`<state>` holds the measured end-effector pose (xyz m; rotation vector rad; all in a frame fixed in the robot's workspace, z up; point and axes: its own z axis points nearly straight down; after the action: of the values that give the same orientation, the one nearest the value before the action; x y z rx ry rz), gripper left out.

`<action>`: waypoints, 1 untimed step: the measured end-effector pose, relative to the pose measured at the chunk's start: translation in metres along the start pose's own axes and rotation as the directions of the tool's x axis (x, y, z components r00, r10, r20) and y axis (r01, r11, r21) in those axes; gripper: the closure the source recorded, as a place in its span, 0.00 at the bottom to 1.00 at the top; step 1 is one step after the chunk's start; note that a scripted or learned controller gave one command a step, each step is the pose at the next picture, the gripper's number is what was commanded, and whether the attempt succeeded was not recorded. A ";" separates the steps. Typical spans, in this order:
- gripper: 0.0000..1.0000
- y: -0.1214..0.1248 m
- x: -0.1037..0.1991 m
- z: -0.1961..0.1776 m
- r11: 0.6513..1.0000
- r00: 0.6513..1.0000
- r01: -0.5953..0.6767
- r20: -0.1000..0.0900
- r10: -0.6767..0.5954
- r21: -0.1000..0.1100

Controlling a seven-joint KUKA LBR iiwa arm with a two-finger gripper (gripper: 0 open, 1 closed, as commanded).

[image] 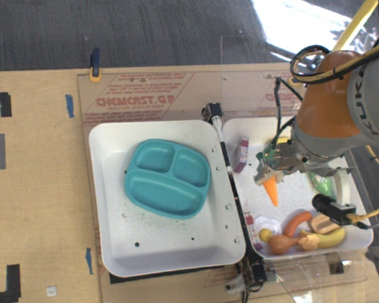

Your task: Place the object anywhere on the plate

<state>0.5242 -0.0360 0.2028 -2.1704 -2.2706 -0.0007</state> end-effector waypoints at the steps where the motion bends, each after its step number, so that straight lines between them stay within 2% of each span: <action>1: 1.00 -0.027 0.067 0.020 0.998 0.998 -0.066 -0.002 0.066 0.007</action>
<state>0.4944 0.0293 0.1828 -2.2387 -2.1934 0.0046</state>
